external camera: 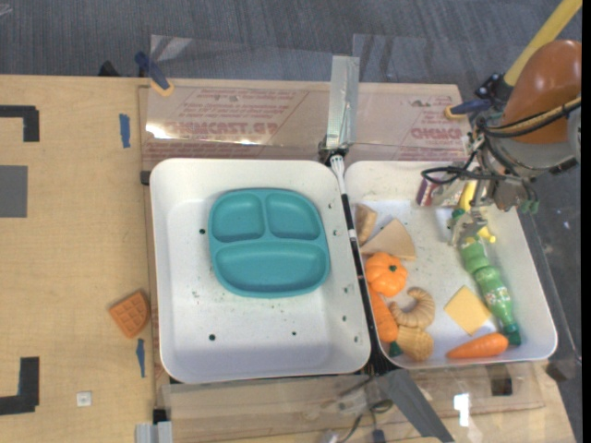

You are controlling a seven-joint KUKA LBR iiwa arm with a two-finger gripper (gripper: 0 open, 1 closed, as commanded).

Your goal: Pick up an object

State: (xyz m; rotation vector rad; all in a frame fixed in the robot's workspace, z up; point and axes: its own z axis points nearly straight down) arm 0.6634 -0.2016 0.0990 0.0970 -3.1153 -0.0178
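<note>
My gripper (468,216) hangs low over the back of the right bin (540,289), just above the yellow-capped top of a green bottle (491,286) that lies along the bin's right side. Wires and the wrist hide the space under it. Nearby lie a yellow cheese block (468,309), a carrot (477,346), an orange pumpkin (386,274), a croissant (416,306), a tan bread wedge (394,239) and a small purple item (425,191).
The left bin (175,275) holds a teal divided plate (268,242). A waffle toy (129,314) lies on the wooden bench left of the bins. A metal divider strip (342,109) stands behind the bins.
</note>
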